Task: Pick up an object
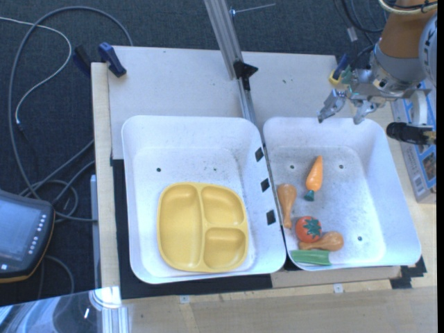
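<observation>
the gripper (342,115) hung over the far edge of the right bin (388,186), near its far left corner, with the grey arm (406,44) and its orange band reaching in from the right. its two fingers (327,111) were spread apart and pointed down — nothing sat between them.

the toys lay well apart from the gripper, gathered toward the near left part of the right bin. an orange carrot (315,175) lay near the middle of the bin floor, green tip toward the near edge. just beside it, closer to the bin's left wall, lay a tan drumstick (286,201), running lengthwise along that wall. nearer the front edge sat a red tomato (308,228) with a green top, touching an orange gourd (328,241) on its right. a green pea pod (311,257) lay along the near edge, just below the tomato.

the left bin (139,151) carried a yellow divided plate (203,225) with three compartments, set toward its near edge. a metal pole (223,26) slanted across the far side of the bench (173,82) — its foot met the gap between the two bins.
</observation>
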Available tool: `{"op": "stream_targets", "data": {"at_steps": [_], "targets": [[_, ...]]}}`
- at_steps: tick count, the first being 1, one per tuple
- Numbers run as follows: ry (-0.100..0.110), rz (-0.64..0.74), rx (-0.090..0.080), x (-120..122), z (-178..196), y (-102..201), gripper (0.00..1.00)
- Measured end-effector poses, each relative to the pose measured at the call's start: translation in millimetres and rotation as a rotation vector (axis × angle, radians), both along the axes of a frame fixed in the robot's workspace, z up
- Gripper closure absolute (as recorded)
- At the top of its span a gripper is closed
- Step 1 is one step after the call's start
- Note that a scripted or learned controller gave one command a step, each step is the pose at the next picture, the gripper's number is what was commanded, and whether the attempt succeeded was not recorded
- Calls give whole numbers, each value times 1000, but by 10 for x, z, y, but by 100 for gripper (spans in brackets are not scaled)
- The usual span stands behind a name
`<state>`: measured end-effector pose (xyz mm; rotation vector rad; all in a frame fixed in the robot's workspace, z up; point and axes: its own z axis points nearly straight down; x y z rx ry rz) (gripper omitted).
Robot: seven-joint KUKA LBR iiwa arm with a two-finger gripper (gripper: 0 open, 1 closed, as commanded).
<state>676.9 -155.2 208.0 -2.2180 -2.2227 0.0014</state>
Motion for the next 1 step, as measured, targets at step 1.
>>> {"op": "stream_targets", "data": {"at_steps": [1], "targets": [[0,0,0,0,0,-1,0]]}}
